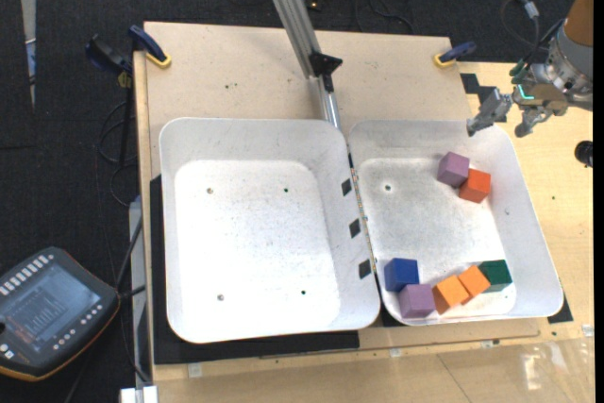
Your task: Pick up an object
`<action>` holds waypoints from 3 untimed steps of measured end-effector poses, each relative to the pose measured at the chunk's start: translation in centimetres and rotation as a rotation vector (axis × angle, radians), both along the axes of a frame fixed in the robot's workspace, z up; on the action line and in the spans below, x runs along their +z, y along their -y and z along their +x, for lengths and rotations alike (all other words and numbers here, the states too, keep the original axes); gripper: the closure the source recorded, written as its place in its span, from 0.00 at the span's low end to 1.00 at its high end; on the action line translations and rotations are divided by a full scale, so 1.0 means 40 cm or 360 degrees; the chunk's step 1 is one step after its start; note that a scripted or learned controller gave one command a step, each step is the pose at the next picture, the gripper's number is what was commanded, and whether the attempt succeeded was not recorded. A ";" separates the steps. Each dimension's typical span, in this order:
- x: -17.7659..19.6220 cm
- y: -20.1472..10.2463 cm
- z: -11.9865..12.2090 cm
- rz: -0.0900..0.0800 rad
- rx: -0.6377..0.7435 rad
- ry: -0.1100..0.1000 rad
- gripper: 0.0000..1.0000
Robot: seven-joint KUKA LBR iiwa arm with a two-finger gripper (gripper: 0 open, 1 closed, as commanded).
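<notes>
From my remote seat: left bin (pixel 189 203) on left, right bin (pixel 528 231) beside it. Near its front wall, blue cube (pixel 401 273), purple cube (pixel 416 299), orange cube (pixel 452 290), green cube (pixel 494 275) packed in touching row. Farther back, second purple cube (pixel 454 169) touching second orange cube (pixel 475 185). Gripper (pixel 511 112) hovers above back right rim, fingers spread wide, nothing between. My worry: touching neighbours block finger, descent shoves pair aside, grasp closes on air.
</notes>
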State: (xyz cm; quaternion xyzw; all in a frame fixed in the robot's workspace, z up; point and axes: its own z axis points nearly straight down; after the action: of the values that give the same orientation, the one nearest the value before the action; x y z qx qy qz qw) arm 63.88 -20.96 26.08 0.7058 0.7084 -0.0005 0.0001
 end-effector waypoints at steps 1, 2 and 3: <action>-0.158 0.007 0.005 0.0002 -0.0006 -0.0008 0.00; -0.274 0.020 0.016 0.0001 -0.0006 -0.0005 0.00; -0.408 0.017 0.015 0.0001 -0.0003 -0.0004 0.00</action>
State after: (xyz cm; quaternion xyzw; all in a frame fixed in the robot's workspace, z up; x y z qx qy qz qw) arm 64.46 -21.65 9.77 0.7065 0.7077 -0.0012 -0.0010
